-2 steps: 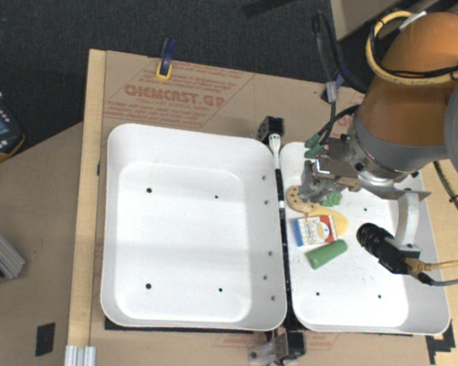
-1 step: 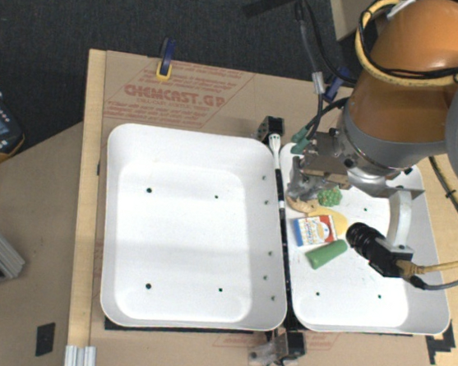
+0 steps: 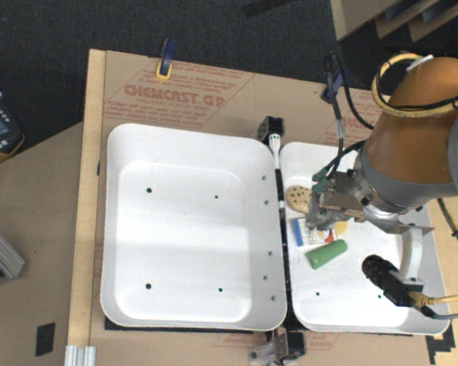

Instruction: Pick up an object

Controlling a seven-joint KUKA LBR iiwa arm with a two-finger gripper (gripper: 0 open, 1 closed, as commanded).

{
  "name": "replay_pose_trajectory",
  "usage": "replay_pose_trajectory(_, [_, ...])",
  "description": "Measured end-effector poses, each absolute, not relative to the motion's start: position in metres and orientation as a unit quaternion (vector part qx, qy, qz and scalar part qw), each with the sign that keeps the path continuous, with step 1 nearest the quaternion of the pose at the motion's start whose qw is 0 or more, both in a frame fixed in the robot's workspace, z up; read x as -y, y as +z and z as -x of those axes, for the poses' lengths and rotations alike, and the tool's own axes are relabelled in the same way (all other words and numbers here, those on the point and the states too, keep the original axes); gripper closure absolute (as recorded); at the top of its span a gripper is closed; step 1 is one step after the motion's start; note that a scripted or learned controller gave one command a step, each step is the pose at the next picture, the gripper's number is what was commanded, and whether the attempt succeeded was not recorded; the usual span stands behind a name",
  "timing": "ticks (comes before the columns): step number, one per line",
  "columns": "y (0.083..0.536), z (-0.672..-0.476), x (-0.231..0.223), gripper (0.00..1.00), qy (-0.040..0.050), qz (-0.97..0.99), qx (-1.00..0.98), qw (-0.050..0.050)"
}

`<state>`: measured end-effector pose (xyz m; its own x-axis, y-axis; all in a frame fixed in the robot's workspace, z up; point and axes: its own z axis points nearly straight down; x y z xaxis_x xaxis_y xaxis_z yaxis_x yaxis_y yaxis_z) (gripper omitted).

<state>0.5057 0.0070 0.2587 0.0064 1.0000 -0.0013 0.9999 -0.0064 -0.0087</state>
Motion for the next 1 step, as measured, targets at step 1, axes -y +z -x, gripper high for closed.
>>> replay_pose_trajectory(1, [0.3318, -0.5282, -0.0298, 1.00, -0.0038, 0.706, 0.708, -0.003])
